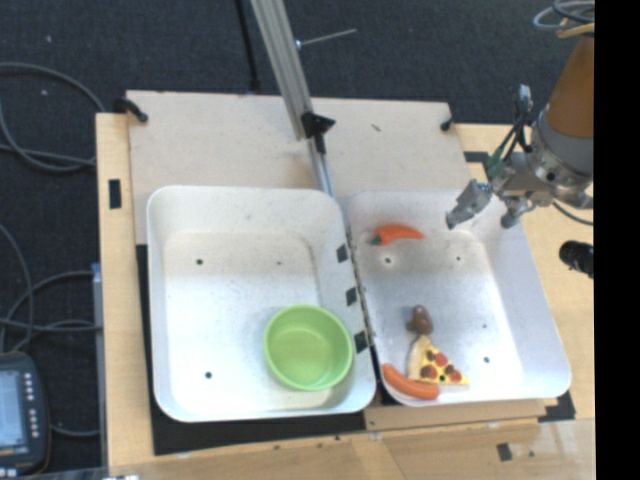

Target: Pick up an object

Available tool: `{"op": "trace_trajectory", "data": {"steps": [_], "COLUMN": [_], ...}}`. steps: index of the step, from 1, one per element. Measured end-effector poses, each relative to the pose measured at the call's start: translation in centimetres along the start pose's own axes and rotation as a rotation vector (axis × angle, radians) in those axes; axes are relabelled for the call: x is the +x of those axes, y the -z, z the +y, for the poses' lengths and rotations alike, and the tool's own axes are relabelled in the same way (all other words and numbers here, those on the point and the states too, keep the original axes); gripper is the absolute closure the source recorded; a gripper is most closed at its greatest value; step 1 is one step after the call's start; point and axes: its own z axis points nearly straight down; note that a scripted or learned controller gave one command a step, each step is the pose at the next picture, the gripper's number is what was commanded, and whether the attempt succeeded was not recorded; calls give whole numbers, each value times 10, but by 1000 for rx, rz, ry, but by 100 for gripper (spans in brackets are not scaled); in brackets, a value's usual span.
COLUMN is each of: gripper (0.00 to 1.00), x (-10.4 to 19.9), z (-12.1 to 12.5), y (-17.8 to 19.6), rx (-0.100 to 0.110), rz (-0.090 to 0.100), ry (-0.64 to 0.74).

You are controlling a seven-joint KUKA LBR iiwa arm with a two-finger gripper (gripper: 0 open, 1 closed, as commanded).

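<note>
Three small items lie in the right white bin (520, 298): an orange carrot-shaped toy (398, 233), a brown lump (420, 319), a pizza-slice toy (432, 363). The gripper (490, 208) hovers spread apart and unladen at the bin's far corner, likely lining up on the carrot

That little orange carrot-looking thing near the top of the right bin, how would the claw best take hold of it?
Probably from straight above, closing across the narrow width of the carrot near its middle. It lies flat with its long axis running left-right in the view, so fingers set on its near and far sides would span its thinnest part. It sits apart from the other toys, though close to the bin's far wall. The gripper hovers to its right.
</note>
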Motion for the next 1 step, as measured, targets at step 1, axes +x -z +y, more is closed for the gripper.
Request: {"op": "trace_trajectory", "data": {"steps": [1], "gripper": [0], "x": [0], "z": [0], "y": [0], "rx": [0], "rz": [1], "ry": [0]}}
